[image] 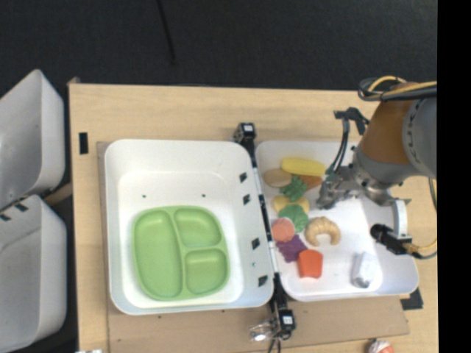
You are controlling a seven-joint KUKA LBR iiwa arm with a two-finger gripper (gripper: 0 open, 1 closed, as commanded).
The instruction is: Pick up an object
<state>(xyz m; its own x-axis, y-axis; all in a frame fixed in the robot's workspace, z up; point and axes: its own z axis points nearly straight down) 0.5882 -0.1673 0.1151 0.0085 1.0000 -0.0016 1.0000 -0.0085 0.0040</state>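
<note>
Hand hovers low beside the croissant; I cannot tell its grip state; nothing looks lifted yet.

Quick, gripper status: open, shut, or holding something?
Gripper: cannot be told; it sits low in the right bin, above the croissant.

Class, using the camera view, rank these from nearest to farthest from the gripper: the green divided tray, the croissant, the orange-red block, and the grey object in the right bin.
Measured from the gripper:
1. Croissant, just below it in the right bin.
2. Orange-red block, lower, near the bin's front; the grey object, lower right, is too close to call against it.
3. Green divided tray, far off in the left bin.
</note>
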